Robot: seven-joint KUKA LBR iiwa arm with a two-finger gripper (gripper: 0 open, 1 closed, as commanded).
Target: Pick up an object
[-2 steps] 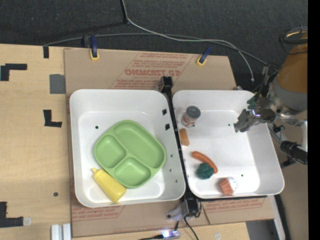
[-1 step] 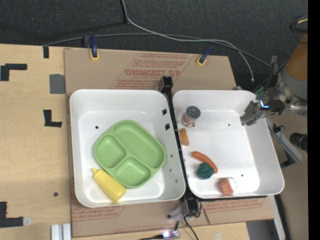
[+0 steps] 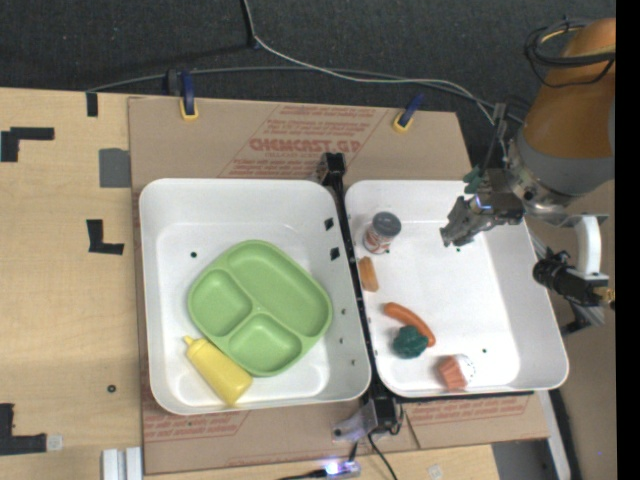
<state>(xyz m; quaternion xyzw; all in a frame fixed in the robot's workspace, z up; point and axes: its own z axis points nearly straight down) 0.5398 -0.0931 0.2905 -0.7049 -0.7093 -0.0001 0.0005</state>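
White plastic makes both bins; the left bin (image 3: 160,268) carries a green divided plate (image 3: 260,306) and a yellow squeeze bottle (image 3: 217,370) lying at its near corner, touching the plate's edge; the right bin (image 3: 520,298) carries the smaller pieces. These are a small jar with a grey lid (image 3: 381,232) near the far left of that bin, a short orange piece (image 3: 368,274) just below it against the dividing wall, an orange carrot (image 3: 409,320) lying aslant near the middle, a dark green broccoli-like piece (image 3: 409,343) touching the carrot's lower end, and a pinkish block (image 3: 455,371) near the front wall.

The gripper (image 3: 466,224) hangs over the far part of the right bin, apart from every object, nothing between its fingers; whether those fingers stand apart or together I cannot tell, since they read as one dark mass from this angle.

No target is fixed by the task, so any piece will do; the jar is nearest, with bare floor around it on the arm's side, and seems the soundest choice. To do it well, the gripper should centre above the lid before descending, go in wide, and close across the body; the carrot and green piece lie in contact, so a grasp there risks nudging both; the orange piece by the wall leaves little room for a finger.
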